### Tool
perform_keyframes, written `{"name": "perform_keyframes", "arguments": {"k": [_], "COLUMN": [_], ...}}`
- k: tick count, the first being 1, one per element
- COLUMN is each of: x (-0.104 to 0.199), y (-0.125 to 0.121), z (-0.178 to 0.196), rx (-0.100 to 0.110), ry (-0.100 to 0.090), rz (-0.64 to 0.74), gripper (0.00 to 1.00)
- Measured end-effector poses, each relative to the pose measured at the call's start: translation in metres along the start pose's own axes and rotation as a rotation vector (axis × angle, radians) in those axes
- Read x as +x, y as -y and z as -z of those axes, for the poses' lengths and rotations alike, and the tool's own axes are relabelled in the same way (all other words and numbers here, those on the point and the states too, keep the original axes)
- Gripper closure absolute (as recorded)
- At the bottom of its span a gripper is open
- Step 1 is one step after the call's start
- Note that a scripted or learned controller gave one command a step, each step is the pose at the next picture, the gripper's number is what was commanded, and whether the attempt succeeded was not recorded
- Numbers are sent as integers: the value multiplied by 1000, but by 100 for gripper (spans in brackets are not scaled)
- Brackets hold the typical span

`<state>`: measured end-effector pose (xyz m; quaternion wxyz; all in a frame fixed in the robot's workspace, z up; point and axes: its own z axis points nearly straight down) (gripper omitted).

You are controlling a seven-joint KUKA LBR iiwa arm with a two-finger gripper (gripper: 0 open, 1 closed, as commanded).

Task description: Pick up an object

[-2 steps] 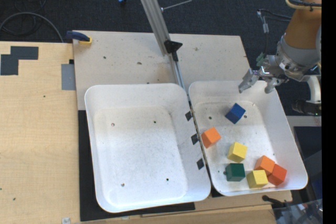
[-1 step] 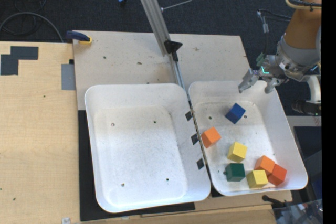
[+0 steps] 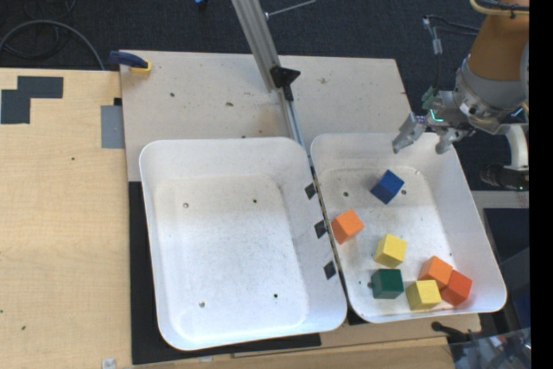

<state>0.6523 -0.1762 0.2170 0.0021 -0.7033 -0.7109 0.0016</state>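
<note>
Several small cubes lie in the right bin (image 3: 346, 153). A blue cube (image 3: 388, 186) sits toward the bin's back. An orange cube (image 3: 347, 225) rests near the left wall, with a yellow cube (image 3: 390, 250) and a green cube (image 3: 387, 283) in front of it. At the front right corner another yellow cube (image 3: 422, 295), an orange cube (image 3: 436, 270) and a red-orange cube (image 3: 458, 287) cluster together. My gripper (image 3: 425, 140) hangs over the bin's back right edge, above and behind the blue cube, open with nothing between its fingers (image 3: 404, 138).
The left bin (image 3: 173, 153) stands beside the right one, with black clips (image 3: 320, 227) along the shared edge. A slanted aluminium post (image 3: 252, 17) rises behind the bins. A blue and yellow clamp (image 3: 131, 61) sits at the board's back left corner.
</note>
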Motion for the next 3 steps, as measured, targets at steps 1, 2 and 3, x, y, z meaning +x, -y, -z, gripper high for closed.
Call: {"name": "perform_keyframes", "arguments": {"k": [1, 2, 3], "x": [0, 0, 0], "y": [0, 0, 0], "z": [0, 0, 0], "rx": [0, 0, 0], "ry": [0, 0, 0], "rz": [1, 1, 1], "gripper": [0, 0, 0]}}
